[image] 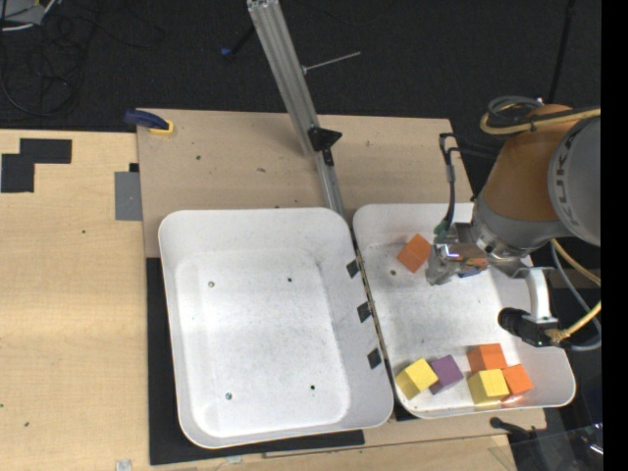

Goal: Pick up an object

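The gripper (446, 261) hangs low in the right bin (432, 334), just right of the orange block (414, 253). Whether its fingers are open or closed I cannot tell; they are small and blurred against the wrist. The block lies near the bin's far left part, just beside the gripper, and nothing shows it held.

This looks like the approach step. To take that block, the gripper would need to shift left over it, straddle it and close.

At the bin's near edge sits a cluster: a yellow block (417, 375) touching a purple block (446, 370), then further right two orange ones and another yellow one packed together. They lie well apart from the gripper. The left bin (186, 253) lies alongside. A metal rail (289, 77) slants in from the far side, ending near the divide between the bins.
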Controlling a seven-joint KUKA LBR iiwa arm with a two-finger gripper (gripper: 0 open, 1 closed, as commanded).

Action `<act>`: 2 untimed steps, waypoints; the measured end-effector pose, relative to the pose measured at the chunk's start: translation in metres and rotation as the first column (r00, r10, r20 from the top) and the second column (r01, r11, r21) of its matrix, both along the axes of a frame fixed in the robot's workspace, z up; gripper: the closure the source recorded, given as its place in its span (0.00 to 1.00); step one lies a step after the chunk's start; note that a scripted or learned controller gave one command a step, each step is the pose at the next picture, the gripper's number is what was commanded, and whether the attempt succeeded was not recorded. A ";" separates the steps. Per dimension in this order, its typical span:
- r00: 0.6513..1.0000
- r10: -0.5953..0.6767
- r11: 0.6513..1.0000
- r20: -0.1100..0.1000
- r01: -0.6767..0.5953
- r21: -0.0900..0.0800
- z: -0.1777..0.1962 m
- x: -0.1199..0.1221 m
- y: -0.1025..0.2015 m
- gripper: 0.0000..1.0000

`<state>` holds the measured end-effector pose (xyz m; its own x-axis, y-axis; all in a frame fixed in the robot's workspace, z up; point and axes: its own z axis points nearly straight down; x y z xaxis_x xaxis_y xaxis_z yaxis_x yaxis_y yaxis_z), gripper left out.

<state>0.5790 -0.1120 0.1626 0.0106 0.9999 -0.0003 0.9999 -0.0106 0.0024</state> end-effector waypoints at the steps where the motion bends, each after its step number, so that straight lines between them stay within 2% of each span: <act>1: 1.000 0.012 1.000 0.001 -0.012 0.000 0.053 0.001 -0.001 1.00; 2: 1.000 0.014 1.000 -0.003 -0.014 0.003 0.065 0.021 0.048 1.00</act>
